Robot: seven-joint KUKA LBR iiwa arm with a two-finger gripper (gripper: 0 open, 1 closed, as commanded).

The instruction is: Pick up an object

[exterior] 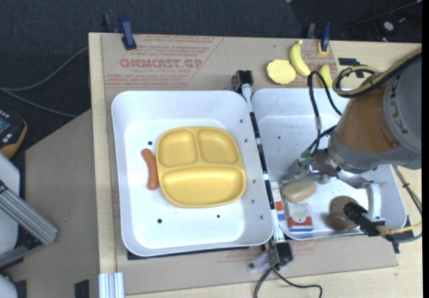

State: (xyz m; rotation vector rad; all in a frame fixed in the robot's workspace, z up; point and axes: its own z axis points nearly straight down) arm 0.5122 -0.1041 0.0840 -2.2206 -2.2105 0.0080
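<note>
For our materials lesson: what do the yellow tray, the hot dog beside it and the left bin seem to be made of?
Yellow tray: likely moulded plastic, smooth and matte, with rounded compartment walls.
Hot dog: probably a plastic or rubber toy, uniform orange with slight sheen.
Left bin: seemingly thin white plastic, semi-gloss, with rounded corners.

The arm (375, 122) covers much of the right bin (281, 116), hiding its far rim and part of its floor, and the picture's right edge cuts the arm off. The gripper (303, 168) is blurred against a tan lump (299, 189), so its grasp is unclear. The label on a small carton (299, 216) is too small to read.
</note>
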